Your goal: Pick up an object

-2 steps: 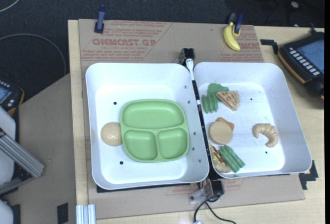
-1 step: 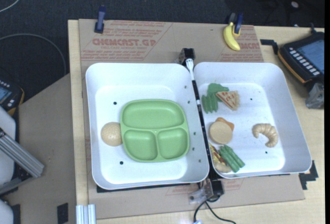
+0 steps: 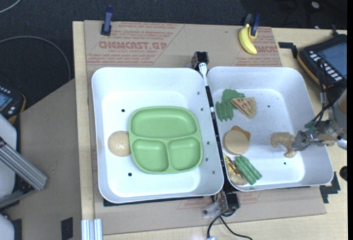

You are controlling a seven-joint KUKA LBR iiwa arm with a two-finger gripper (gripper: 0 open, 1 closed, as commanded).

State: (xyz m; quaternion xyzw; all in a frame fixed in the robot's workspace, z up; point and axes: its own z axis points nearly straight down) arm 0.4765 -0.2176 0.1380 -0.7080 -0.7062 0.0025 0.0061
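- Lying in the right white bin (image 3: 309,123), near its right wall, was a small tan toy figure (image 3: 282,142), perhaps an animal; its form was too small to name with certainty.
- The gripper (image 3: 302,140) reached in from the right and was just beside the figure, at its right end; they seemed to touch, but whether the figure sat between the fingers I could not tell, and I could not tell either if the gripper was open or closed.
- Left of the figure, a round tan bun-like piece (image 3: 236,141) lay close to the bin's left wall.
- Below the bun, a green ribbed piece (image 3: 247,170) rested partly over a yellowish item (image 3: 232,169) in the lower left corner.
- In the upper left part of the same bin, a green leafy piece (image 3: 226,106) lay touching a tan wedge like a pizza slice (image 3: 245,106).
- The left white bin (image 3: 107,90) carried a green divided tray (image 3: 165,139) with three compartments, and a beige ball (image 3: 118,143) touched the tray's left edge.
- Both bins stood side by side on the tabletop (image 3: 138,46), covered with brown cardboard bearing red print.
- A yellow banana (image 3: 247,41) lay on the cardboard beyond the right bin, and a blue clamp (image 3: 107,21) held the far left edge.
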